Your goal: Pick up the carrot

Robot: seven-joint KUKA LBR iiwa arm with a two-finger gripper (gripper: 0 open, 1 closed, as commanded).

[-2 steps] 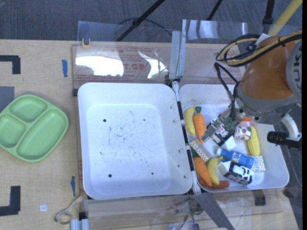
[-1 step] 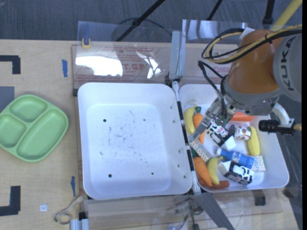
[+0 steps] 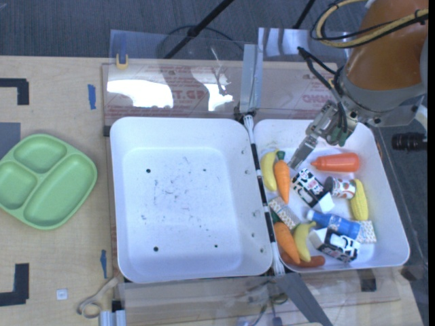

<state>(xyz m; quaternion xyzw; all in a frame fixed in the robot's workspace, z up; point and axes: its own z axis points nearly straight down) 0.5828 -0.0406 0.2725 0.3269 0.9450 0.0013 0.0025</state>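
- Overhead, the arm [image 3: 384, 43] reaches in from the right edge, grey body with a broad orange band, and hangs over the far part of the right bin [image 3: 391, 212].
- The gripper [image 3: 301, 156] slants down and left from the wrist; the fingers end in a thin dark tip above the bin floor.
- Cannot tell whether the fingers are apart or together: at this slant they read as one narrow shape. Nothing shows between them.
- The carrot [image 3: 281, 180] lies just down-left of the fingertip, long axis running away from the tip toward the near side, close to the bin's left wall. Not touching the tip as far as can be seen.
- A yellow banana [image 3: 269, 170] sits immediately left of the carrot, further from the fingers, against the dividing wall.
- A second orange carrot-like piece [image 3: 286, 242] lies well below the fingers, near the bin's near-left corner, beside another small banana [image 3: 301, 239].
- To the right of the fingertip: an orange-red oblong toy [image 3: 336, 162], just beside it.
- Below-right of the tip: a black-and-white patterned item [image 3: 308, 183], a blue-and-white bottle [image 3: 334, 222], and a third banana [image 3: 358, 200] near the right wall.
- The left bin [image 3: 182, 194] lies well to the left of the fingers, white floor with faint scuffs.
- Far left on the wooden bench [image 3: 54, 263], a green divided plate [image 3: 46, 180], well apart from the gripper.
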